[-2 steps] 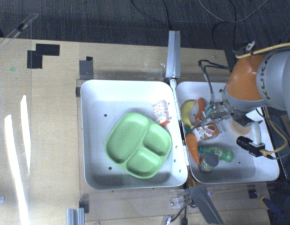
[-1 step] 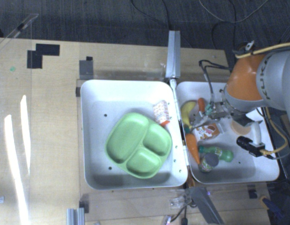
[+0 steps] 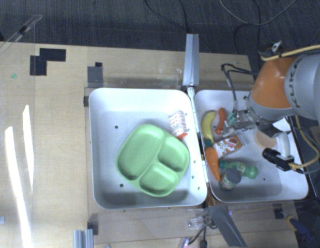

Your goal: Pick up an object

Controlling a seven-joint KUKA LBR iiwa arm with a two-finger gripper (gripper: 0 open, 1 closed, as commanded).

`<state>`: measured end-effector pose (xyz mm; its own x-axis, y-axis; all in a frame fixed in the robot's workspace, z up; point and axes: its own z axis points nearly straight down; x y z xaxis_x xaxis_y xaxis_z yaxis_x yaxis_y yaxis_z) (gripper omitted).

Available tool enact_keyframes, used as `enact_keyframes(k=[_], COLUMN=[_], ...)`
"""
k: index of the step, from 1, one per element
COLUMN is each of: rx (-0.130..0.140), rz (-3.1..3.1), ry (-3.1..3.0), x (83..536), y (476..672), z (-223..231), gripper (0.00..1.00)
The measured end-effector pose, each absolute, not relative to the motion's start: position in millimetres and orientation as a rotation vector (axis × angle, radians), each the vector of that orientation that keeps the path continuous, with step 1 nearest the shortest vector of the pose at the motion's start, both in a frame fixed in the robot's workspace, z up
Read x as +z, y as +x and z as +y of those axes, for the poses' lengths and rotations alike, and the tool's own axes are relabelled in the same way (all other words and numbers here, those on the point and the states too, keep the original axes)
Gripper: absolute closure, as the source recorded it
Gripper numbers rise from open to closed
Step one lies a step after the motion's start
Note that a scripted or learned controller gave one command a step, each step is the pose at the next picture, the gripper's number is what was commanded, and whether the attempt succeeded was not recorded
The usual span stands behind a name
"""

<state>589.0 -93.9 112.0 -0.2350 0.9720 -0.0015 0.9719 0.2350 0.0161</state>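
Black cables (image 3: 165, 1) trail over dark carpet (image 3: 97, 14) beyond the wooden bench (image 3: 46, 138).

lab | robot arm (image 3: 296, 87) over bench (image 3: 46, 138) | two white bins (image 3: 97, 138) | loose cables (image 3: 170, 4)

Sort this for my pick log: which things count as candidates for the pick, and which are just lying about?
Pick candidates, right bin: banana, carrot, green bottle, hot dog, printed packet; the gripper is over them.

Lying about, left bin: green divided plate, small packet.
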Motion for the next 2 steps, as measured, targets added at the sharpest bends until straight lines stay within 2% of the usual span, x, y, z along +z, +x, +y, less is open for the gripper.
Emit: enact_keyframes(k=[1,2], rx=[0.018,0.009], rz=[2.460,2.445], ry=[1.936,1.960], x=[111.9,89.3], y=[588.9,546.1], z=[-94.0,-121.2], gripper=[0.00,0.00])
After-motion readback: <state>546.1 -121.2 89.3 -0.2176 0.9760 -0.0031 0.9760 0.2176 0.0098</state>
